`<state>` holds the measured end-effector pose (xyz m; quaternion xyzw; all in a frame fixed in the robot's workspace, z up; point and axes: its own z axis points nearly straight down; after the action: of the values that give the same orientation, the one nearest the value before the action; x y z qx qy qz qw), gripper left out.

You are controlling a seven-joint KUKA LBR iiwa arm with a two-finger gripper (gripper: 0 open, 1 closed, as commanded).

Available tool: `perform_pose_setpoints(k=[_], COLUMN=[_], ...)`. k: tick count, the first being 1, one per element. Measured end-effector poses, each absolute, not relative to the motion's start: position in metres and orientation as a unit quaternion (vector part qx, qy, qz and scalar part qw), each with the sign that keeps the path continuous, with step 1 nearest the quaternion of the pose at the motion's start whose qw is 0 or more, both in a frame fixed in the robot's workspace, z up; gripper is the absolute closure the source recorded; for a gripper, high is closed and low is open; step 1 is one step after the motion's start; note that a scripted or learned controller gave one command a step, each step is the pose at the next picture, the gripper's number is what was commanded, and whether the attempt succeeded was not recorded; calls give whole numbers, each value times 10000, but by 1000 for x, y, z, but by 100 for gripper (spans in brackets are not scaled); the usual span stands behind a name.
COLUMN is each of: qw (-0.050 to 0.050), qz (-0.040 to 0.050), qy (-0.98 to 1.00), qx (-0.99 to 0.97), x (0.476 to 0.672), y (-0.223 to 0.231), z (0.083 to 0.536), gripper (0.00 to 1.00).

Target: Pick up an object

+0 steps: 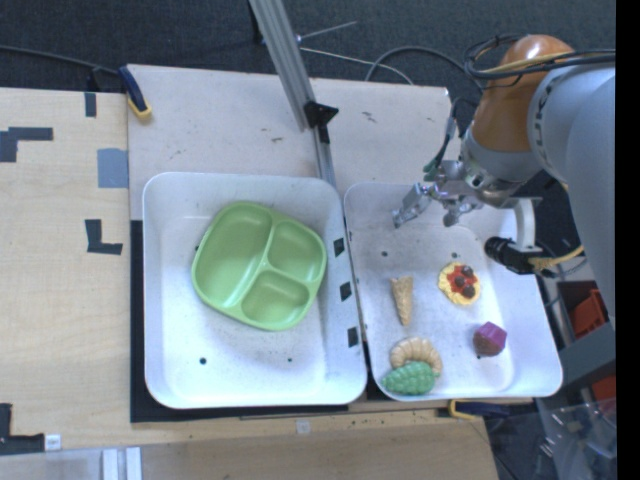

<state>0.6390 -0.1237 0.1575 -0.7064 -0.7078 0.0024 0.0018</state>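
My gripper (pixel 432 211) hangs over the far part of the right bin (pixel 374 218), its two fingers spread apart with nothing between them. Below it in that bin lie a tan cone (pixel 402 297), a small round yellow pizza with red toppings (pixel 460 283), a purple piece (pixel 489 339), a tan croissant-like piece (pixel 415 350) and a green bumpy piece (pixel 410 378). The gripper is well above the cone and to the upper left of the pizza, touching none of them.
The left bin (pixel 160 298) holds a green divided plate (pixel 260 265). A grey metal post (pixel 285 53) slants down to the wall between the bins. The arm's orange band (pixel 515 78) and grey body occupy the upper right.
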Motion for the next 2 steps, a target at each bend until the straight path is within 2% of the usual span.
perform_pose_setpoints(k=[1,2], qw=[20,8], qz=[24,7], qy=[-7078,-7084], qx=[-7064,-7058], x=[630,631], y=[-123,-122], z=[110,123], gripper=[0,100])
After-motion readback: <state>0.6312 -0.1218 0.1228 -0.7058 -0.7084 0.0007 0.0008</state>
